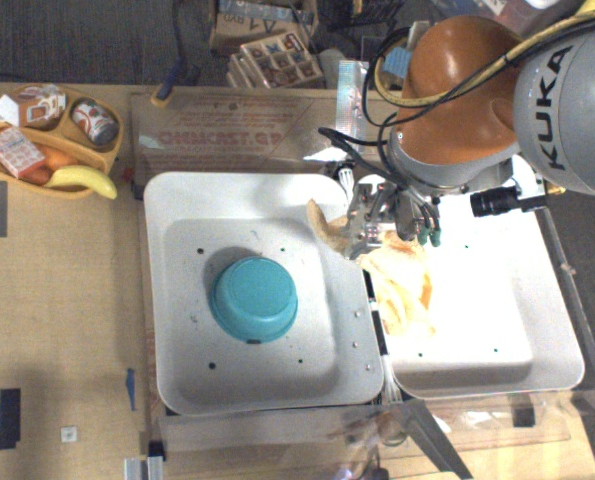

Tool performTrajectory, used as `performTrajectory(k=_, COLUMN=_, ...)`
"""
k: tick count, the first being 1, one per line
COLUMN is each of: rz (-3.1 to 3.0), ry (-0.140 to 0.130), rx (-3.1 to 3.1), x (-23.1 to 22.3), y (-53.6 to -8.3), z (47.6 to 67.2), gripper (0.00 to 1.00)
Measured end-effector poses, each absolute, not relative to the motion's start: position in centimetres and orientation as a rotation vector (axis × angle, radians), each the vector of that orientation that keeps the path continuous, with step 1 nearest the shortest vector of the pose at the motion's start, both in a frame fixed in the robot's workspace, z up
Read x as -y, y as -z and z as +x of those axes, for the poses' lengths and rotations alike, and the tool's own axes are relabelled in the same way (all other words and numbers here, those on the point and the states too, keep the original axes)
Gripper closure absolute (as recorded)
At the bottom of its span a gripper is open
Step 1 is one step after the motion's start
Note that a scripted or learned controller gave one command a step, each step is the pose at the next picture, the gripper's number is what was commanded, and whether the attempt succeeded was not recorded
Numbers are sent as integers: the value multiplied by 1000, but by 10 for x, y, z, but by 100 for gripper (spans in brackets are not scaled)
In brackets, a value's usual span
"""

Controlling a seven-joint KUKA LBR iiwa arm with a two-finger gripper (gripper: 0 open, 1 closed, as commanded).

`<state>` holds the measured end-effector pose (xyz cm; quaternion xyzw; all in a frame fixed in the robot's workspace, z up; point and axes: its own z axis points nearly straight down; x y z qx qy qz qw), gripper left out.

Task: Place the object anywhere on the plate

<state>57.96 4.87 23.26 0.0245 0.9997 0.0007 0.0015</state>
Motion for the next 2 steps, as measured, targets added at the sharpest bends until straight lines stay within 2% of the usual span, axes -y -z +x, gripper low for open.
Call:
performTrajectory(k=1, rz=-1, ry=-3, rx=-3139, x=-101, y=-222, z=571, gripper=100)
performTrajectory(k=2, rz=-2, ry=-3, rx=-3139, x=-149, y=-226, z=552, gripper=100)
